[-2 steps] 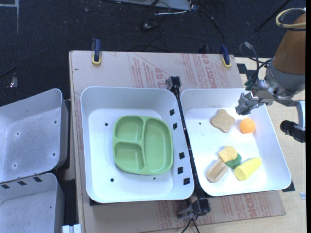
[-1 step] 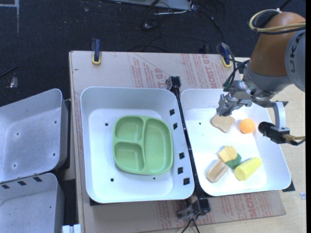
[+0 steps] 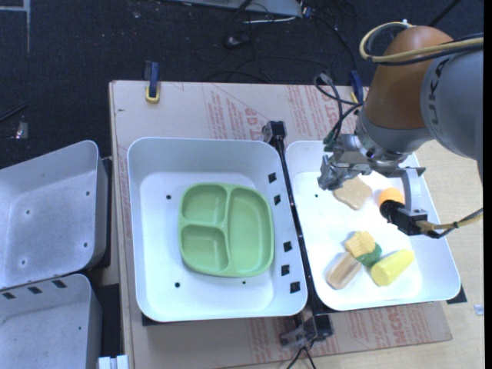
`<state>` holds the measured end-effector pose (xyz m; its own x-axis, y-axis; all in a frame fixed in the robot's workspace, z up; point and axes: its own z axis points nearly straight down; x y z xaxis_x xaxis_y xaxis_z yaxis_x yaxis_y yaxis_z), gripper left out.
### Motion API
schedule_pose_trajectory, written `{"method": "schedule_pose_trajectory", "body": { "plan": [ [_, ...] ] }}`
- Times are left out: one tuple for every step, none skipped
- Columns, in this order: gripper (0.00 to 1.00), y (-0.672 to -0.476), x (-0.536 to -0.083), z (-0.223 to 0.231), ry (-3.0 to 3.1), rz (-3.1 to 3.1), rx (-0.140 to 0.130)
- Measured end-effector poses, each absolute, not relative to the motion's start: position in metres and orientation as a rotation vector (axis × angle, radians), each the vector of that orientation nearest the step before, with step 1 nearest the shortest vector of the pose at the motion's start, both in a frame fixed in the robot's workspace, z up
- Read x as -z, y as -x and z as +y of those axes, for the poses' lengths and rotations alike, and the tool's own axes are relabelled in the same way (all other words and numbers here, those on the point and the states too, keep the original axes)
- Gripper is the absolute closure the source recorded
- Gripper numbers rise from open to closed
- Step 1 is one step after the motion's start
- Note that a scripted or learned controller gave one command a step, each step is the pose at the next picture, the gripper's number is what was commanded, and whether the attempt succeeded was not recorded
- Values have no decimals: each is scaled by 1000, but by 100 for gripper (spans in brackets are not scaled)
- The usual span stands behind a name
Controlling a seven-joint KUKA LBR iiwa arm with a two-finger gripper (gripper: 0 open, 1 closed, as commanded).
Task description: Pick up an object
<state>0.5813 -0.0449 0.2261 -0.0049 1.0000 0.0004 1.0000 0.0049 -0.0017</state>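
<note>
From my seat the gripper (image 3: 336,177) hangs over the far end of the right bin (image 3: 442,283), and I cannot tell how its fingers stand. Just beside it lies a tan bread-like piece (image 3: 354,194), touching or nearly touching. An orange ball (image 3: 390,196) sits close by, partly behind the black fitting on the arm's cable. Nearer me in the same bin I see a yellow corn piece (image 3: 359,244) against a small green item (image 3: 371,256), a tan roll (image 3: 343,270) and a yellow lemon-like piece (image 3: 392,267). The left bin (image 3: 146,206) carries a green divided plate (image 3: 227,231).
</note>
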Motion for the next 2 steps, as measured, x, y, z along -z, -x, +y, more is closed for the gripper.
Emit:
{"method": "schedule_pose_trajectory", "body": {
  "plan": [
    [100,-581,-217,13,2211,-2228,0],
    [100,-583,-211,66,2212,-2229,1]
  ]
}}
